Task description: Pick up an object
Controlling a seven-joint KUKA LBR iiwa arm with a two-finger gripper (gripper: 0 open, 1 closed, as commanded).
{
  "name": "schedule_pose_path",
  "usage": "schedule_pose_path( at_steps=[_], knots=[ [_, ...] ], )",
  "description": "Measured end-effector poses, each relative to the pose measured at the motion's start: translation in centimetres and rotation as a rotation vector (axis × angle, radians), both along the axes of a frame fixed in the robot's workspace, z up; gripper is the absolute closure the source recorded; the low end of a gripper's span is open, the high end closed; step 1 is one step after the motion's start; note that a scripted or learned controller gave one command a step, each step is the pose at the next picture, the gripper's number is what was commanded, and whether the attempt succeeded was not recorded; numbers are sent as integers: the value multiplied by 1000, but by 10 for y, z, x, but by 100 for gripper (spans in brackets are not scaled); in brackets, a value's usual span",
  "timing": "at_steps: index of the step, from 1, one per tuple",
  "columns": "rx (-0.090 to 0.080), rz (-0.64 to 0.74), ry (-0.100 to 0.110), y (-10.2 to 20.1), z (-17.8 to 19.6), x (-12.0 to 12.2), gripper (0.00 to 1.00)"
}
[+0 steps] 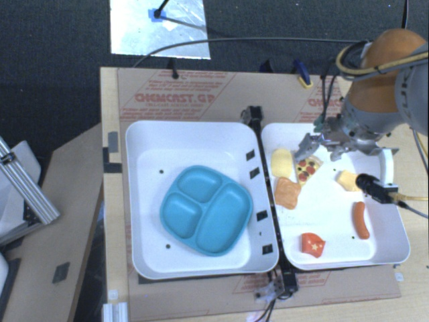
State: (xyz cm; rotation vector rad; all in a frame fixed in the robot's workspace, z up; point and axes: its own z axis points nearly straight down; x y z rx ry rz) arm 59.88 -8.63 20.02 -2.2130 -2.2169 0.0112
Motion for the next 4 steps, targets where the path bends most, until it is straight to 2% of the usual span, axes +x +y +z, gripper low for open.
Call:
schedule_pose_path(
  at_steps=[1, 2, 3, 4],
  knots=[
    [-1, 2, -12, 0, 7, 3, 0],
    [-2, 0, -9, -9, -49, 5, 0],
    [-1, -1, -8, -6, -111, 2, 0],
    [-1, -1, -13, -6, -115, 3, 0]
  ],
)
